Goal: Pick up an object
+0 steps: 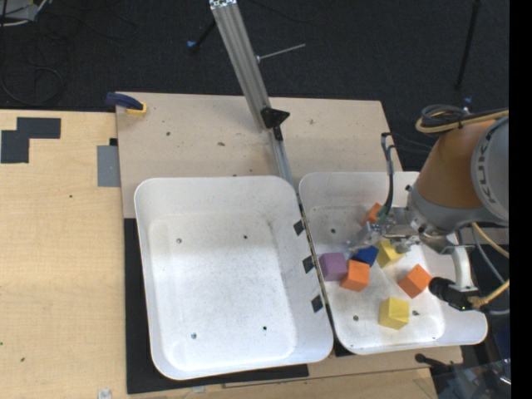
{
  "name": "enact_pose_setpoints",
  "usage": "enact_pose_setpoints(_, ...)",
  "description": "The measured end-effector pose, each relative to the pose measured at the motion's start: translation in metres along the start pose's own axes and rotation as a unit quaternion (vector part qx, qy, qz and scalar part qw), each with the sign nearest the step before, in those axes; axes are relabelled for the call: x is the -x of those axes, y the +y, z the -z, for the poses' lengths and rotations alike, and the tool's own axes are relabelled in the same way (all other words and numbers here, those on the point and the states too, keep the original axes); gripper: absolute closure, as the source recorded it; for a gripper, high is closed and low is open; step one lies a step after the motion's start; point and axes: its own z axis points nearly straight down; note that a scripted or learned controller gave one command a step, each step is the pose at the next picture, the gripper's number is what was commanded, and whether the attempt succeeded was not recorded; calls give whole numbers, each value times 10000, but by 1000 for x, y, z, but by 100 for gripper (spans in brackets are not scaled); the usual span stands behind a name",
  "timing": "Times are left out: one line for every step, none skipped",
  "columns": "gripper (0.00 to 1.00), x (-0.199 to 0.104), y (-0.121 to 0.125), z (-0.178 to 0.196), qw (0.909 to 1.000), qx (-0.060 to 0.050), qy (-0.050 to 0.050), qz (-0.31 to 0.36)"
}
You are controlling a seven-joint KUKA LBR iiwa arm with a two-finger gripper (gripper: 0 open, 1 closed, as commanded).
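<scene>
Two bins sit side by side on the desk [332,131], and your work is all in the right bin [341,194]. The arm [453,181] reaches into that bin from its right side, and the pincer [384,233] hangs low over the cluster of blocks near the bin's middle. You cannot tell from this slant how it stands or whether it has anything: the metal tip blurs into the blocks under it.

Taking the pincer as your mark: a yellow block [388,252] lies just beside it on the near side, a blue block [364,256] touches that one further toward the left bin [166,214], and an orange block [356,275] sits nearer you than the blue, with a purple block [332,265] against the bin's left wall. A second orange block [414,280] and a second yellow block [394,312] lie apart, nearer the front edge.

By my reading, you are at the descent-and-grasp step. The next move calls for closing on one block alone, probably yellow or blue, then lifting straight up; the crowded neighbours could spoil the grip.
</scene>
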Motion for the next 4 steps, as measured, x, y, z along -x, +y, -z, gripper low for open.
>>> enact_pose_setpoints(100, 2, 2, 14, 10000, 34, 2, -25)
enact_pose_setpoints(100, 7, -6, 63, 10000, -33, 4, -31)
enact_pose_setpoints(100, 9, -5, 100, 10000, -34, 6, 13)
enact_pose_setpoints(100, -42, 2, 90, 10000, -60, 22, 33)
